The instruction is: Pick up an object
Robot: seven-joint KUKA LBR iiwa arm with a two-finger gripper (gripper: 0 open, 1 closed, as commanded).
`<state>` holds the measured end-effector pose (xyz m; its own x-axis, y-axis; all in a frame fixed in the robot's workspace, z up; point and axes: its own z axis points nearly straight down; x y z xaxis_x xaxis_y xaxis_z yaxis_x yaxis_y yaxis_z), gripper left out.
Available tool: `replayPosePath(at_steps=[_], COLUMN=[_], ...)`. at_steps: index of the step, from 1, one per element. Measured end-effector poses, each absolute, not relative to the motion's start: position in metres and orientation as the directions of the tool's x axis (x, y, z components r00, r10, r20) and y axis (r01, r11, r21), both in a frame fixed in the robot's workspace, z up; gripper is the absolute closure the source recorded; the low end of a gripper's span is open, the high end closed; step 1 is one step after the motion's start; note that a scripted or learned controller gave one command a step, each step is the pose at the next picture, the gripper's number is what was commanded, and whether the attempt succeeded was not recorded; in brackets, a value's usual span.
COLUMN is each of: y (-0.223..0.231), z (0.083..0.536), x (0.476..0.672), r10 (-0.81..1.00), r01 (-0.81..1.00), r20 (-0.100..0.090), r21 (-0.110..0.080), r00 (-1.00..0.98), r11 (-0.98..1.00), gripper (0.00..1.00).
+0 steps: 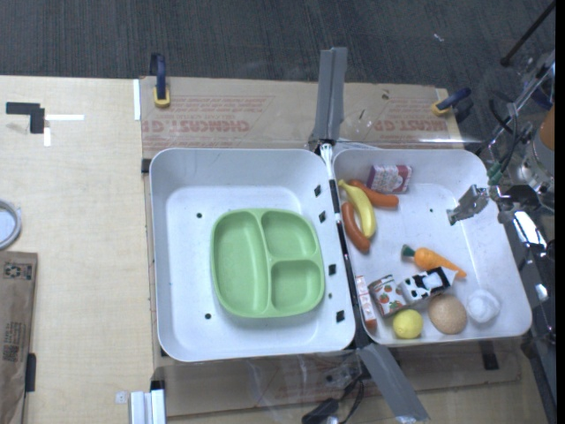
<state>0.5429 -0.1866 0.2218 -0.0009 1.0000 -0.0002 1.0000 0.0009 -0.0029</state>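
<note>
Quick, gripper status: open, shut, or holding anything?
Gripper: cannot be told. It hangs above the right bin, near its right side, with no object seen in it.

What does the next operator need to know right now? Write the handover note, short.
Gripper: over the right bin, near its right wall, holding nothing that can be seen; whether it is open or shut cannot be told.
Right bin holds: banana, hot dog, carrot, lemon, egg, cow toy, a small carton, a pink packet, a white ball.
Left bin: green tray.
Done: nothing picked.
Left: the whole pick. The gripper is nearest the carrot, so that may be the easiest target.
</note>
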Motion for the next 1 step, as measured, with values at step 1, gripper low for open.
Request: replayPosePath(at_steps=[1], y=[-0.1224], z=[0.0908], x=[0.5225], r10=[0.989], r01=[0.989], r20=[0.0], r21=[-0.003], r00=[0.147], r11=[-0.147], gripper=[0.0])
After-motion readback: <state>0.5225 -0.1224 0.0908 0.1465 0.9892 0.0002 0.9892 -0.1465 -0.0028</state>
